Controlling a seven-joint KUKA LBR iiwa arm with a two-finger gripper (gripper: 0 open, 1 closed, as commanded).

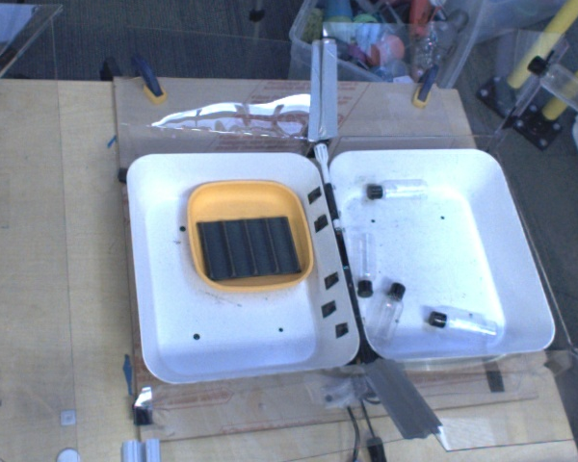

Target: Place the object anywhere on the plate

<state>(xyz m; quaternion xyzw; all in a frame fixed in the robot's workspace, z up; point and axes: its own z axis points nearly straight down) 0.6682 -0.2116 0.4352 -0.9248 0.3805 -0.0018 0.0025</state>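
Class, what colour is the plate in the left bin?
Yellow-orange; the plate carries a dark ribbed insert. It shows best in the camera view.

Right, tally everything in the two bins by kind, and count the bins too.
Clear vials with black caps: 4
Yellow plate: 1
Black ridged block on the plate: 1
White bins: 2
Total: 8
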